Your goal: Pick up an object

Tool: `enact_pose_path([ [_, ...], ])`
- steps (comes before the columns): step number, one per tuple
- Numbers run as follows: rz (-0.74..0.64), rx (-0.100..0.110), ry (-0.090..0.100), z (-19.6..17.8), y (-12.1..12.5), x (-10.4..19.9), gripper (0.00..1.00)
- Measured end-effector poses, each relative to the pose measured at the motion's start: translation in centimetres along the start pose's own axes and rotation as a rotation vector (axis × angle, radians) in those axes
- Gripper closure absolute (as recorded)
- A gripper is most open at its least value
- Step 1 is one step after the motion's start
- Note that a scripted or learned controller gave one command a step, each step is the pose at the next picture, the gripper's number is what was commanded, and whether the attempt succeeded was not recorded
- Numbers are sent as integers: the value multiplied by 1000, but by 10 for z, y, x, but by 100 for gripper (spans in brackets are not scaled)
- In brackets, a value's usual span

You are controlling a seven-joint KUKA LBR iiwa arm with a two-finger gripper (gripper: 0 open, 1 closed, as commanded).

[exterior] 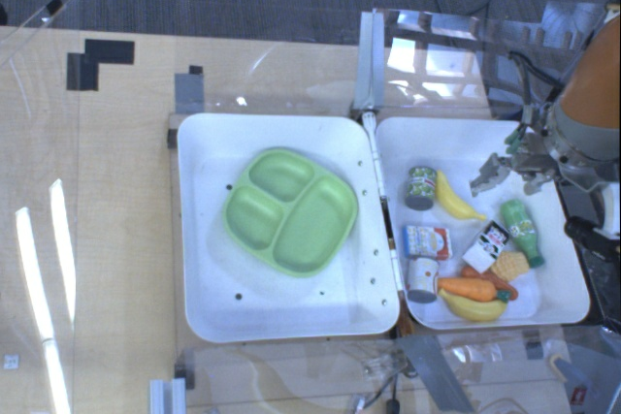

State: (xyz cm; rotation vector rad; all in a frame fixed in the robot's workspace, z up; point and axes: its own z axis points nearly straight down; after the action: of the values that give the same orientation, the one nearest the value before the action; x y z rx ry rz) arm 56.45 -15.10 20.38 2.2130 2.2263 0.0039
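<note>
My gripper (pixel 508 172) hangs over the back right part of the right bin (pixel 572 305), open, with nothing between its fingers. Below it in this bin lie a yellow banana (pixel 456 199), a dark can (pixel 421 187), a green bottle (pixel 521 230), a small white carton (pixel 488 247), a printed box (pixel 427 240), a silver can (pixel 422 278), an orange carrot (pixel 468 288), a second banana (pixel 475 308) and a tan cracker (pixel 511 265). The green bottle sits just in front of the gripper and the first banana to its left.
In the left bin (pixel 204 305) lies a green divided plate (pixel 291 211). A clear panel (pixel 427 63) stands behind the right bin. The wooden bench (pixel 97 208) stretches to the left. The arm's orange band (pixel 592 92) is at the right edge.
</note>
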Motion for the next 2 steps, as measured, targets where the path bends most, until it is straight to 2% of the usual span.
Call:
enact_pose_path([
  [1, -76, -9, -2, 115, 15, 20, 0],
  [2, -77, -15, 0, 103, 17, 21, 100],
])
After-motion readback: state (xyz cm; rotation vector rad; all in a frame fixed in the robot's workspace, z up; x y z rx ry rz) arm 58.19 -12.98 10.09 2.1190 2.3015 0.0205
